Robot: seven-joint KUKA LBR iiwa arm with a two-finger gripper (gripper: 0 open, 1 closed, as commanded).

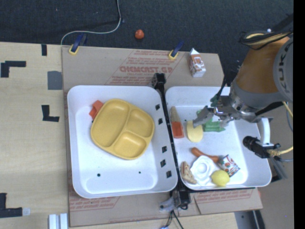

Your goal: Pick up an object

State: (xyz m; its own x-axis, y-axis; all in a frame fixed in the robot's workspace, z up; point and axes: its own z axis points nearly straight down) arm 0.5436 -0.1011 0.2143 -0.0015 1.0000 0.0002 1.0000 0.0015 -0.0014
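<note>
Hovering over the right bin (248, 178), gripper (206, 118) w/ fingers spread apart, nothing betw. them. Yellowish round piece (195, 132) lies just below the fingertips, green item (214, 127) beside it. Yellow divided plate (123, 128) sits in left bin (81, 175).

- Two bins stand side by side on the worktop (28, 128); the left bin (81, 175) holds a divided plate (122, 128).
- A small block (96, 109) lies at the plate's far left edge, partly under it.
- In the right bin (252, 175), the gripper (208, 114) hangs over the middle, just beside a round piece (195, 132).
- A fried egg (202, 168), a lemon (220, 178) and a small packet (229, 165) lie close together at the near side.
- A small carton (197, 64) stands behind the right bin.
</note>
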